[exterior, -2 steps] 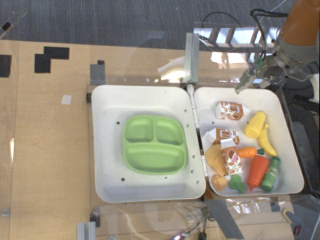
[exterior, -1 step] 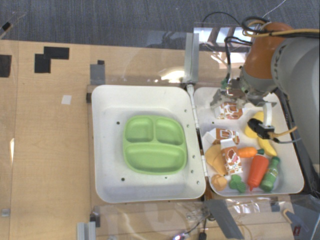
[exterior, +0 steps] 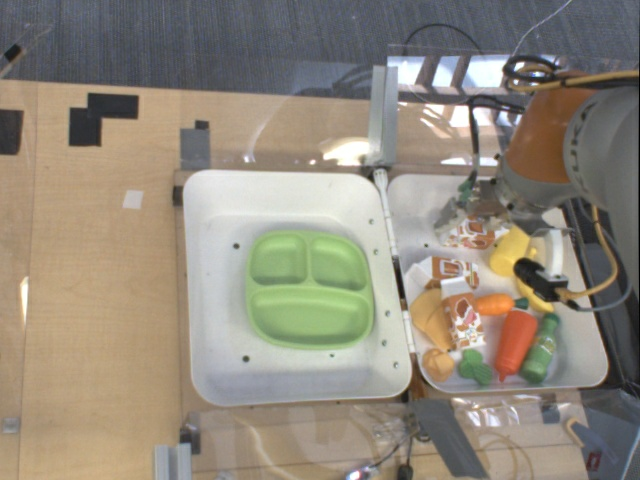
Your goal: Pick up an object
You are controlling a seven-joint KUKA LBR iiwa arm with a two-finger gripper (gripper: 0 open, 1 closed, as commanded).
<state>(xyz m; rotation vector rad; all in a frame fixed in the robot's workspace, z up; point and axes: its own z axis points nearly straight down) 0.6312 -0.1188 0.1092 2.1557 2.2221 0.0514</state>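
The arm point(exterior: 560, 148) is reaching into the right bin point(exterior: 590, 368), its jaws hanging over a carton point(exterior: 468, 232) among toy food; whether they are gaping, I cannot tell. Next comes closing and lifting.

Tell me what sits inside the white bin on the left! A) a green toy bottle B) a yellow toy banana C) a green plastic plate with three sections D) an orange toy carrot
C: the green plastic plate with three sections lies in the middle of the left white bin; the toy foods are in the right white bin.
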